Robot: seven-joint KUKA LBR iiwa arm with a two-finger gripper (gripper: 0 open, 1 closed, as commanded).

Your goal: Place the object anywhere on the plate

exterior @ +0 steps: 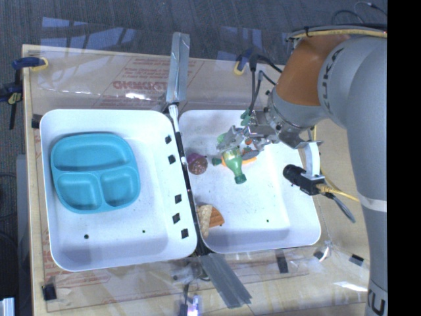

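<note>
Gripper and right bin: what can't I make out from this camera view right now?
- Gripper: too small and cluttered in the camera view to tell whether it grips the green and orange toy under it.
- Brown item: partly hidden by the wall between the bins; what it is stays unclear.
- Dark round item: too small to identify.
- Plate: fully visible, nothing on it.

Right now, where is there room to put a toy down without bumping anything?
The blue plate has three bare compartments, and white floor shows around it in the left bin. The right bin is bare along its front. It is crowded near the gripper, among the green-orange toy, brown ball and shell.
</note>
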